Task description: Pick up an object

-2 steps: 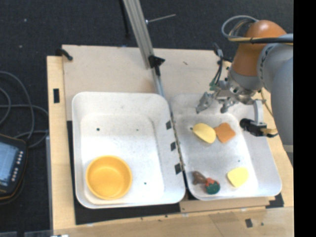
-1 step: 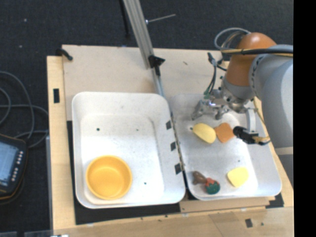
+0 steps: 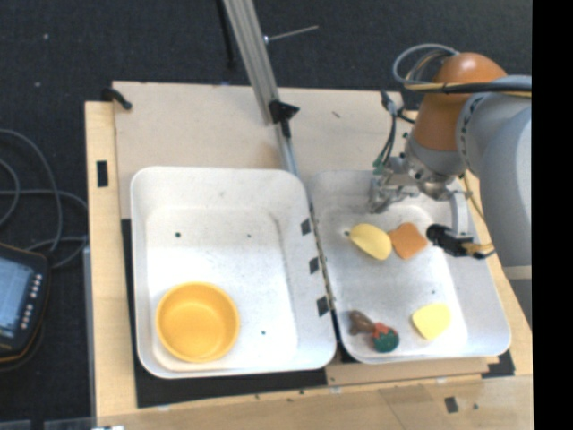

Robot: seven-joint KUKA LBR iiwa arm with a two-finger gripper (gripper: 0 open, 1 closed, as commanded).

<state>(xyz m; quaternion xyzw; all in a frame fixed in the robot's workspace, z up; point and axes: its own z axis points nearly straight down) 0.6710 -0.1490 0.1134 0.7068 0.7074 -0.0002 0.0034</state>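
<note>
My hand (image 3: 387, 195) hangs over the back of the right bin (image 3: 466, 330); whether it is wide or narrow I cannot tell. Just in front of it lie a pale yellow lump (image 3: 371, 241) touching an orange block (image 3: 409, 240) (neither held). A yellow bowl (image 3: 198, 321) sits in the left bin (image 3: 215, 204).

No text, label, brand, number or sign can be read anywhere in the view. The handheld control pendant (image 3: 16, 301) at the left edge has a lit screen and a column of buttons, but whatever is printed or displayed on them is too small and blurred to make out.
</note>
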